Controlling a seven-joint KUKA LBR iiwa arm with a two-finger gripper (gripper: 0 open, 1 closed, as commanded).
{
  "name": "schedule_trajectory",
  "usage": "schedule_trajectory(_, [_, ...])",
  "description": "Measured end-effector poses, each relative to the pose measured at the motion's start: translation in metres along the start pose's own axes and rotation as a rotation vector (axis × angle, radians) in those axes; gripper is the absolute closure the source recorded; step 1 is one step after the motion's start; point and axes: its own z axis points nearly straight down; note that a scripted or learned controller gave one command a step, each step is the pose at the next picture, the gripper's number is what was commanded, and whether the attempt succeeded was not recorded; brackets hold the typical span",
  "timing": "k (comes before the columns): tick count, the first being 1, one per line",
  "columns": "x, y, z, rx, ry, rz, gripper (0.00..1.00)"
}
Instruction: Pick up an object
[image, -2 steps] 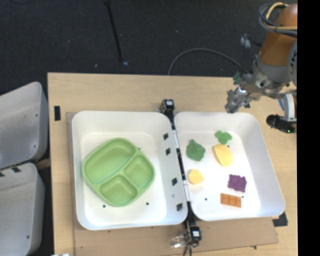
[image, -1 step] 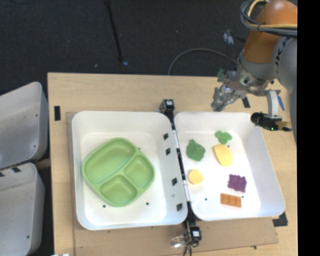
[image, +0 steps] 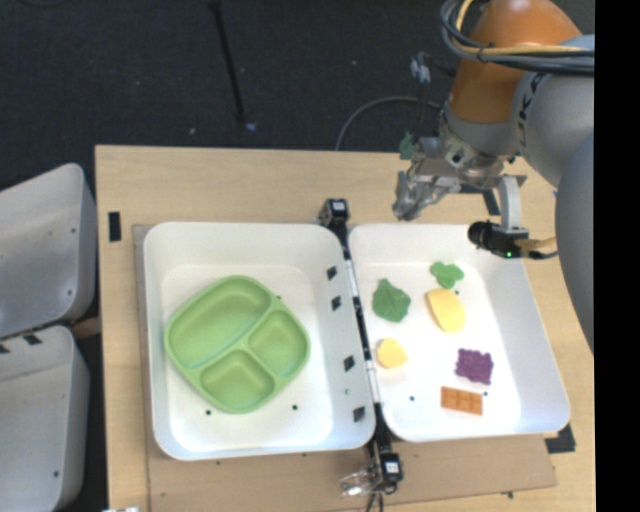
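The wooden table (image: 240, 185) carries two shallow white plastic bins. The left bin (image: 160, 400) holds a green three-compartment plate (image: 237, 343). The right bin (image: 530, 340) holds small toy foods: dark green lump (image: 391, 300), yellow wedge (image: 447, 309), purple block (image: 474, 366), orange waffle (image: 462, 401). The tool (image: 412, 205) hovers above that bin's far edge, holding nothing; its spread I cannot tell.

Arm (image: 520, 90) is reaching in from upper right of cam view, grey body w/ orange band (image: 500, 60) sitting just above the wrist. Wrist is pointing down & slightly left. Gripper (image: 415, 200) is hanging at the low end, metal-grey, w/ cables looping round the wrist. Nothing is showing between its tips.
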Motion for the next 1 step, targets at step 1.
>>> schedule_trajectory(1, [0.0506, 0.0047, 0.0181, 0.001, 0.000, 0.000, 1.00])
